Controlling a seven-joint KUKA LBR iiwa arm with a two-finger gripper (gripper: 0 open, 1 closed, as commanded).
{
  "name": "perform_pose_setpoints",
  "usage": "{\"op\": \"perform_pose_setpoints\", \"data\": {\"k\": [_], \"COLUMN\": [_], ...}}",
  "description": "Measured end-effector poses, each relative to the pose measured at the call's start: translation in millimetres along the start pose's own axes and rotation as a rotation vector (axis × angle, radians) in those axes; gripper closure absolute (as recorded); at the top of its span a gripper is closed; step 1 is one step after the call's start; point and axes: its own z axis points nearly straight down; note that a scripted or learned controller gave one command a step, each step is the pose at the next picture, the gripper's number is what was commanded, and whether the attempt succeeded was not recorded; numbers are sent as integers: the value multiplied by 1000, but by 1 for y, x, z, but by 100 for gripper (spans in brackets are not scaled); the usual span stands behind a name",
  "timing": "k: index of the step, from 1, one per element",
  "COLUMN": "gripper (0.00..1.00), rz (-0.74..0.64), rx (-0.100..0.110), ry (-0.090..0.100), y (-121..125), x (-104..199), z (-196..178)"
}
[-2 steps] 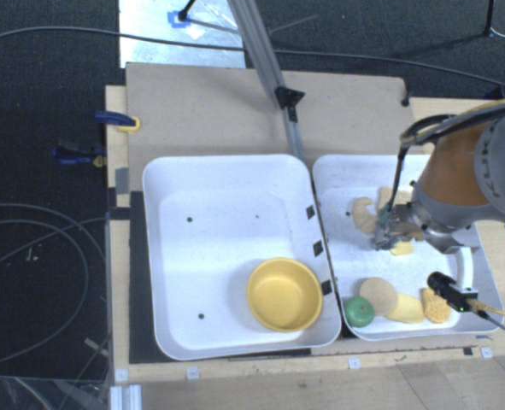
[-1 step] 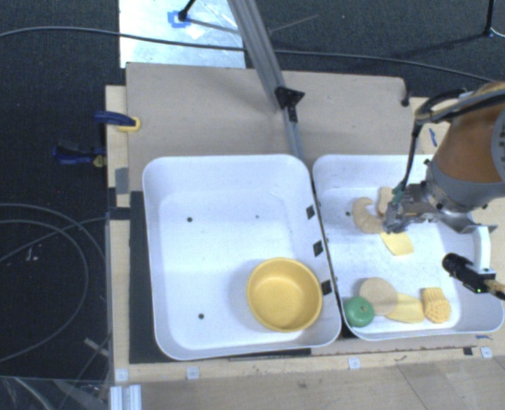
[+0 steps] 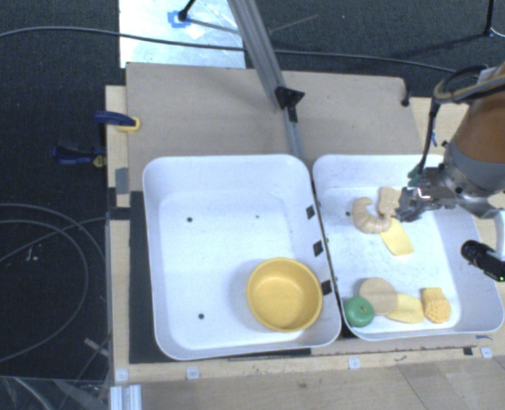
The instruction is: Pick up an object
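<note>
Gripper (image 3: 408, 205) low in right bin (image 3: 483, 310), beside croissant (image 3: 370, 216) and cheese slice (image 3: 397, 241); finger opening, grasp: cannot tell.

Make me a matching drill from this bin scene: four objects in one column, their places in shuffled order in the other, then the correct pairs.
Column one:
1. round yellow plastic bowl
2. small green round toy
3. curved tan croissant-shaped toy
4. ridged orange-yellow block

Column two:
A. right bin, near right corner
B. left bin, near right part
C. right bin, far part, just left of the gripper
D. right bin, near left corner

Pairs: 1-B, 2-D, 3-C, 4-A
</note>
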Motion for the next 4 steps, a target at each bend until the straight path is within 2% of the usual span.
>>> {"op": "perform_pose_setpoints", "data": {"k": [1,2,4], "gripper": [100,100,100], "rz": [-1,-4,-3], "rx": [-2,1,1], "ry": [0,1,1], "y": [2,9,49], "x": [0,53,159], "z": [-40,-44,-21]}}
